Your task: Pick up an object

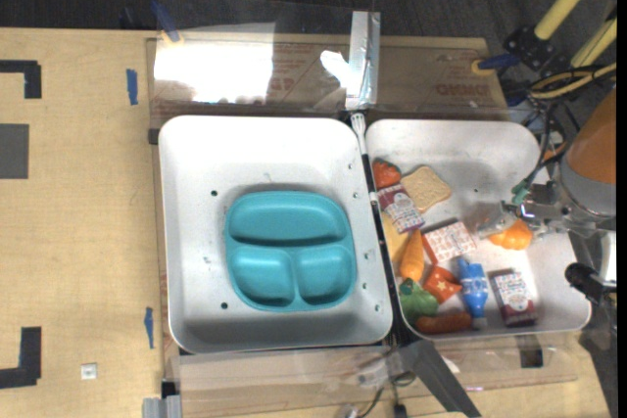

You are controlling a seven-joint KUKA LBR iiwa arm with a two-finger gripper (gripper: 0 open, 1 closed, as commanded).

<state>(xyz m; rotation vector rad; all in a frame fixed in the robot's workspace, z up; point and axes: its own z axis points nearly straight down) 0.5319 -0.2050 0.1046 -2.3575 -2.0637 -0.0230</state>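
From above, the hand (530, 213) reaches in from the right over the right bin (509, 140); how its fingers stand I cannot tell. A small orange piece (511, 234) lies touching or just beside it. Toy foods crowd this bin's left: a cracker (425, 186), a blue bottle (472, 286). The left bin (196, 152) holds a teal divided tray (289, 247).

My 2 bins (196, 147) are white, and the left one carries a teal tray (289, 248). The right holds a blue bottle (473, 287), a tan cracker (426, 188) and an orange piece (511, 234).
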